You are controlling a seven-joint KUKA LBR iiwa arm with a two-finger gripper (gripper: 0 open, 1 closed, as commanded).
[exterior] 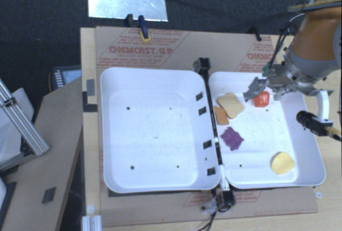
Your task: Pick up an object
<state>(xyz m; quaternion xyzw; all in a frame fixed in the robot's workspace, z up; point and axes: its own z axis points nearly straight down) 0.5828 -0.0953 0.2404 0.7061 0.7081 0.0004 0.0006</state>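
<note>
Right bin (304,166) contents, near to far: yellow piece (282,162), purple piece (232,138), orange piece (220,115), tan piece (231,104), red object (261,99). My end effector (260,91) sits right over the red one; can't tell the opening or any hold.

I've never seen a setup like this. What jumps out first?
The grey and orange arm reaching in from the right, its gripper right by a red object in the right bin. That bin also holds tan, purple and yellow pieces.
</note>
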